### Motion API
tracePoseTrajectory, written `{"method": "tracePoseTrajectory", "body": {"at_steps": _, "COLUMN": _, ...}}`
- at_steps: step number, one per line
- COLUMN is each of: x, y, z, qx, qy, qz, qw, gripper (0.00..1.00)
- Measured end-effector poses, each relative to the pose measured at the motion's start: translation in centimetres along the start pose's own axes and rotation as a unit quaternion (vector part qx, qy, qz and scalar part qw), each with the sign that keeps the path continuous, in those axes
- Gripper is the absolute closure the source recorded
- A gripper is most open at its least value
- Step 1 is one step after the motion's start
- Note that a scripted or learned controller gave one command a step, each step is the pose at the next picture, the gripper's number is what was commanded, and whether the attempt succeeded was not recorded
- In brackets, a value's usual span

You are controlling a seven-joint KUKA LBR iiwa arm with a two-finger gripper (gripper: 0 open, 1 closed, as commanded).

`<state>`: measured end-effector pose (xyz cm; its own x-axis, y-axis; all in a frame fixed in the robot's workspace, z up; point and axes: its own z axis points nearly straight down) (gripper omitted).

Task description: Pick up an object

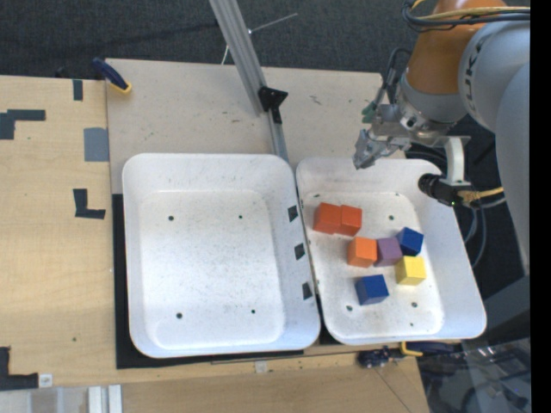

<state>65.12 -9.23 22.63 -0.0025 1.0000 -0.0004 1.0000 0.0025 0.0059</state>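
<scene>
- Over the far rim of the right bin (456, 265), at about 12 o'clock of that bin, hangs the gripper (368, 157), carried by the grey arm (504, 67) with its orange band (443, 37), which reaches in from 3 o'clock.
- Jaws: they point down toward the bin's far edge; whether they stand apart or together cannot be told from this angle. Nothing is seen between them.
- Right bin contents: six small blocks, all lying on the bin floor and clear of the gripper.
- Orange-red block (337, 218), the largest, lies nearest the gripper, toward 11 o'clock of the bin's middle.
- Orange cube (362, 250) sits at the middle, touching the purple cube (389, 249) at its 3 o'clock.
- Blue cube (411, 240) lies just beside the purple cube at its 2 o'clock; yellow cube (411, 270) lies just at its 5 o'clock.
- Dark blue cube (372, 289) lies apart from the cluster, toward 6 o'clock.
- Left bin (138, 256) stands side by side with the right bin, rims touching.
- Bench (52, 256): a slanted metal rail (245, 46) crosses it at 12 o'clock, ending at the join of the bins.
</scene>
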Motion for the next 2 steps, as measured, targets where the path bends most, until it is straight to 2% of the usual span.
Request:
{"method": "tracePoseTrajectory", "body": {"at_steps": 1, "x": 0.1, "y": 0.0, "z": -1.5, "qx": 0.003, "qy": 0.0, "qz": 0.001, "qw": 1.0, "gripper": 1.0}}
{"method": "tracePoseTrajectory", "body": {"at_steps": 2, "x": 5.0, "y": -2.7, "z": -2.3, "qx": 0.004, "qy": 0.001, "qz": -0.001, "qw": 1.0, "gripper": 1.0}}
